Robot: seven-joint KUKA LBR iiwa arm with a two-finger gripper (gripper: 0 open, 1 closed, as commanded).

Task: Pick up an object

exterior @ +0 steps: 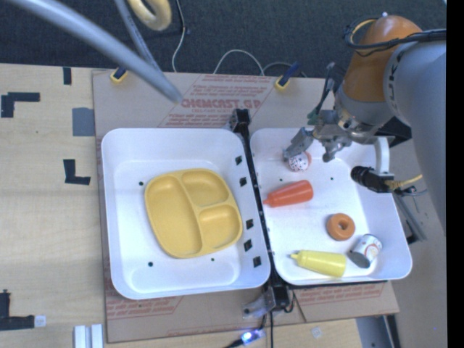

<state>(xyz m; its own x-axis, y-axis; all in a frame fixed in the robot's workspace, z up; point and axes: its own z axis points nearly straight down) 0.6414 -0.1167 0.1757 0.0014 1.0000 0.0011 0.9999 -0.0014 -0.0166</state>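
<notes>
My gripper (313,149) hangs over the back of the right bin (384,216), its two fingers spread apart. One fingertip sits just above a small white ball with red dots (298,163); nothing is held between the fingers. Further forward in that bin lie an orange carrot (289,193), an orange donut (340,226), a yellow mustard bottle (320,262) and a small silver can (365,251).
The left bin (123,158) holds a yellow divided plate (193,212). A black divider (250,194) runs between the bins. The grey arm with its orange band (377,49) comes in from the upper right. A grey pole (87,31) crosses the upper left.
</notes>
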